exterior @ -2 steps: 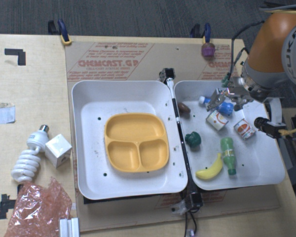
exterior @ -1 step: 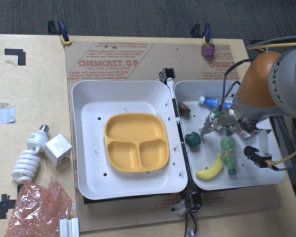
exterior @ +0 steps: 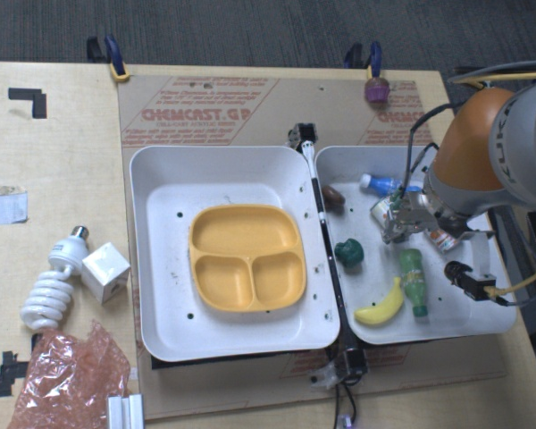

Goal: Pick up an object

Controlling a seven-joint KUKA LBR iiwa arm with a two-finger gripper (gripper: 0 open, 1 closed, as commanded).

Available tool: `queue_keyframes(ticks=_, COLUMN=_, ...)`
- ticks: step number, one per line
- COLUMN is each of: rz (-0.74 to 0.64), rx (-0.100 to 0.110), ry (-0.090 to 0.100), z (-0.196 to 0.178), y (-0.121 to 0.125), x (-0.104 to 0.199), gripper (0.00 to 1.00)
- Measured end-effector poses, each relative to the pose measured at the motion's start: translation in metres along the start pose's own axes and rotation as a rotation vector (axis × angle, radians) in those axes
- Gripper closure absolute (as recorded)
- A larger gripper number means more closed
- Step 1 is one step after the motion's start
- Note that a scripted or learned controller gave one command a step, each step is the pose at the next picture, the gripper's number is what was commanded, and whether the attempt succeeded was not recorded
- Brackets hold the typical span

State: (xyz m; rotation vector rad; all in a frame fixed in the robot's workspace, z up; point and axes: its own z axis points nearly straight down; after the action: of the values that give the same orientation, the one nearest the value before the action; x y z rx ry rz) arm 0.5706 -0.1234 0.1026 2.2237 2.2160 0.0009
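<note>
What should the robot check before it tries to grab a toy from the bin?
1. Gripper is over the right bin: ok.
2. Things to pick are there: banana, green bottle, dark green toy, brown piece, blue-capped tube: ok.
3. Something already held: cannot tell.
4. Banana and green bottle apart enough to take just one: not ok, they touch.
5. Dark green toy has room around it: ok.
6. Yellow tray sits in the left bin, out of the way: ok.

A robotics lab: a counter (exterior: 62, 150) of bare board with protective sheeting clamped (exterior: 116, 61) at its far edge, grey carpet (exterior: 250, 7) beyond, cables (exterior: 509, 286) trailing at the right edge.
</note>
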Motion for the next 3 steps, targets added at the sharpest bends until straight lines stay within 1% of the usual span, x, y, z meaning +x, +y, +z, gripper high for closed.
queue_keyframes(ticks=1, rz=0.0, rx=0.0, ry=0.0, z=0.0, y=0.0, x=0.0, gripper=0.0)
queue_keyframes(ticks=2, rz=-0.002, rx=0.002, ry=0.001, z=0.01, y=-0.068, x=0.017, gripper=0.0)
queue_keyframes(ticks=3, rz=0.0, rx=-0.001, ry=0.001, z=0.0, y=-0.067, x=0.017, gripper=1.0)
